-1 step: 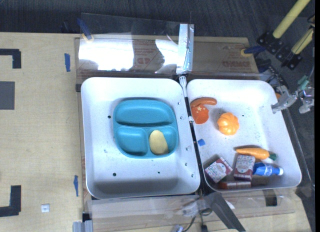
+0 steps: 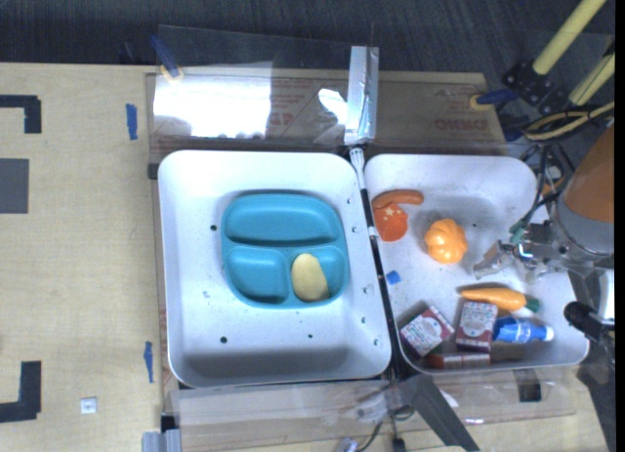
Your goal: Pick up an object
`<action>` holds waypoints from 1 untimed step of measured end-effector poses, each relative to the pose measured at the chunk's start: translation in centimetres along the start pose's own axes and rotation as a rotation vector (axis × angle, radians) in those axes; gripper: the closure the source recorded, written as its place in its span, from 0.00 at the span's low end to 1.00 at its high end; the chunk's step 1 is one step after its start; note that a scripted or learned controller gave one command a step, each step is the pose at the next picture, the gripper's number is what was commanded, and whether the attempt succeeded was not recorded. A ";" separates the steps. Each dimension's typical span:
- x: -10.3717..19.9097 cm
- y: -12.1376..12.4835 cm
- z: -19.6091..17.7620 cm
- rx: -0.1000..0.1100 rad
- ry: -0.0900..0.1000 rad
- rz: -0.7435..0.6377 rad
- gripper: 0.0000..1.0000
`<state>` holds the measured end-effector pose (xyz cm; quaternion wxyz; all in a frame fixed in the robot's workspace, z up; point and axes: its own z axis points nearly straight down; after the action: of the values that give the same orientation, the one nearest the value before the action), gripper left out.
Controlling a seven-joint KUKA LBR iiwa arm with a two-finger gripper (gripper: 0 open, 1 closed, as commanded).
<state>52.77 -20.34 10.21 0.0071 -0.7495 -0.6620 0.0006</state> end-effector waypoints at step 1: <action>5.2 10.5 1.5 -0.016 -0.008 -0.035 0.00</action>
<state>63.85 -16.46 8.67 -0.0018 -0.7377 -0.6752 -0.0018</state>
